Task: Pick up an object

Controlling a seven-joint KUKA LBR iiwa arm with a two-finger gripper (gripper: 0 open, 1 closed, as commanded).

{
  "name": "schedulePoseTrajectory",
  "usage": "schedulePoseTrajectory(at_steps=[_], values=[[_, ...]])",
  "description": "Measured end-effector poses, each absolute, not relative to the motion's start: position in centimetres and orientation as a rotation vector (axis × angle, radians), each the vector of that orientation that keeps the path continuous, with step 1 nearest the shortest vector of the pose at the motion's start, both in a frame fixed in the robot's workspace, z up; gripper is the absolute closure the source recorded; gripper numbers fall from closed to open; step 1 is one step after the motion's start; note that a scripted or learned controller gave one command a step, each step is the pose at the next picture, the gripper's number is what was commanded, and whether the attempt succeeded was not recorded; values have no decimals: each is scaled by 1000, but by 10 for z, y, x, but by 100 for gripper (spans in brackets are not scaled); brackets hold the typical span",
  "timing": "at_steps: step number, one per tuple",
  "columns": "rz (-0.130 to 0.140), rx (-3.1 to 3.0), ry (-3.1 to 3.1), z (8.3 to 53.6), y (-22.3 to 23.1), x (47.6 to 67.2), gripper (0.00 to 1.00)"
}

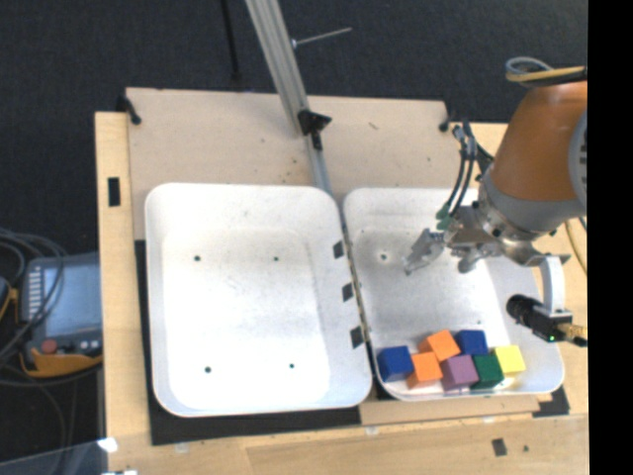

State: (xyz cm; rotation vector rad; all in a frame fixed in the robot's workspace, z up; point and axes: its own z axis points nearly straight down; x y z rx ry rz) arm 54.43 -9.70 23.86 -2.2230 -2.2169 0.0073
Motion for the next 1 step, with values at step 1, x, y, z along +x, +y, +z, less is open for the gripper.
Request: schedulePoseTrajectory(at_steps=[1], values=[[7, -2224, -2216, 196, -98, 548, 0]])
